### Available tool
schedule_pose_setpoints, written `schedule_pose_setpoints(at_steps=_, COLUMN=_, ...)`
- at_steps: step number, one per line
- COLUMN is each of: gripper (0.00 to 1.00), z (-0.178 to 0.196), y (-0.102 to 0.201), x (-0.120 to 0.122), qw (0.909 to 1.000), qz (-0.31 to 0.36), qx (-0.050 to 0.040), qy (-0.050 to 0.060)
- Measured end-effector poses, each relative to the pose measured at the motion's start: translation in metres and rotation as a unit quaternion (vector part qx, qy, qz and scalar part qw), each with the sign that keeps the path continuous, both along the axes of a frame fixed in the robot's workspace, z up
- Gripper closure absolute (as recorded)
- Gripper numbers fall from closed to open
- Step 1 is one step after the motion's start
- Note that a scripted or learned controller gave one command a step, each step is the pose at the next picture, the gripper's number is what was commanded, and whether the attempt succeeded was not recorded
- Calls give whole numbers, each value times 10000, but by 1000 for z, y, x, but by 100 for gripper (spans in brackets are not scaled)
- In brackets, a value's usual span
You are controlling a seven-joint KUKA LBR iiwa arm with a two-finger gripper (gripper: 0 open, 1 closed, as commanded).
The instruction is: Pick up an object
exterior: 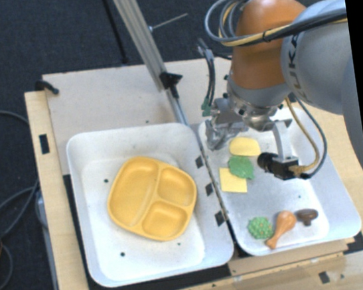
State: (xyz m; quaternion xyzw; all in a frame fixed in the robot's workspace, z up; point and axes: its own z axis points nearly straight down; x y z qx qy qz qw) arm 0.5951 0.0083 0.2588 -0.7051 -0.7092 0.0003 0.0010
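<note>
- Objects for picking lie in the right bin (341, 209), under the grey arm (319, 54) that reaches in from the right.
- End effector (223, 128) hangs over the bin's upper left corner; whether it is open or closed cannot be told from this angle.
- Just below and to its right sits a pale yellow piece (244, 146), touching a green leafy piece (241, 167) beneath it.
- A flat yellow square (233, 180) lies against the green piece's lower left, near the bin's left wall.
- A black fitting (275, 165) on the arm's cabling hangs over the bin's middle, just right of the green piece.
- Along the bin's near edge: a green broccoli-like toy (259, 227), an orange drumstick (280, 227) touching it, and a small brown piece (307, 215) at the drumstick's right.
- The left bin (99, 253) holds a yellow divided plate (152, 197), with three compartments, well apart from the end effector.
- Both bins rest side by side on the tan counter (95, 99); a metal rail (143, 39) slants up from between them.
</note>
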Motion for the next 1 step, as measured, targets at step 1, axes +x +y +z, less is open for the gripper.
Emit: schedule_pose_setpoints(at_steps=1, gripper=100, z=-11, y=52, x=-30, qw=10000, qz=7, qx=2, qy=-2)
